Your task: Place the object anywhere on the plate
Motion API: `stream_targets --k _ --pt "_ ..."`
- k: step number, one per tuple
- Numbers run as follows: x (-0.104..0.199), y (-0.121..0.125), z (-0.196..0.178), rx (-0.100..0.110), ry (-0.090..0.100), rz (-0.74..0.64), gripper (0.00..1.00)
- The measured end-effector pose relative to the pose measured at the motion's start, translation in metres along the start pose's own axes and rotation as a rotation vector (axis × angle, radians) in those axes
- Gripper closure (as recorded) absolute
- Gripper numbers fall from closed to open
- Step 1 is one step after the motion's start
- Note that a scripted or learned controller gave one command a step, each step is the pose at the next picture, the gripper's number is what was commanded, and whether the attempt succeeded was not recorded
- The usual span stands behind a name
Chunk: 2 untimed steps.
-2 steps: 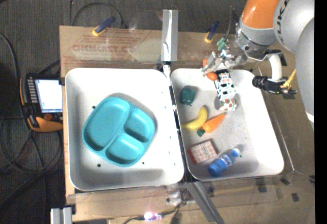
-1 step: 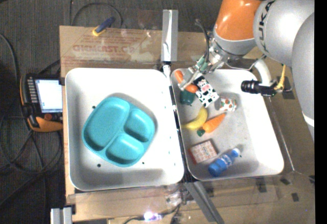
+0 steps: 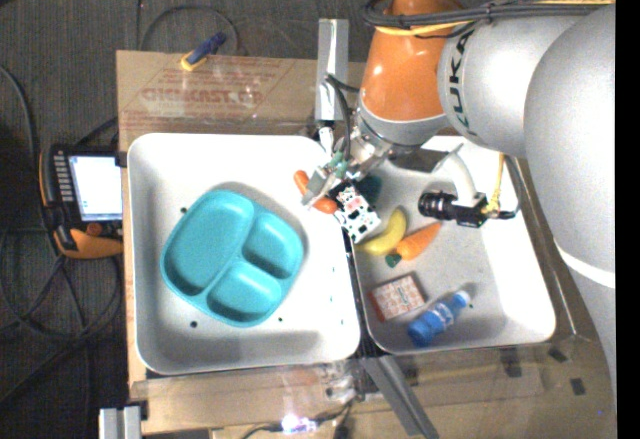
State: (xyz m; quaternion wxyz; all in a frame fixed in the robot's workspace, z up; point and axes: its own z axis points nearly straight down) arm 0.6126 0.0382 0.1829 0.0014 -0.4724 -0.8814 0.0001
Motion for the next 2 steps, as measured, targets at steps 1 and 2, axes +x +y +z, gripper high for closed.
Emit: stream_targets --k 1,2 --pt "0.0658 -0.006 0.0003 0.0 0.0 -0.051 1.0" --pt "0.0654 -0.0061 0.0002 0.0 0.0 -0.05 0.0"
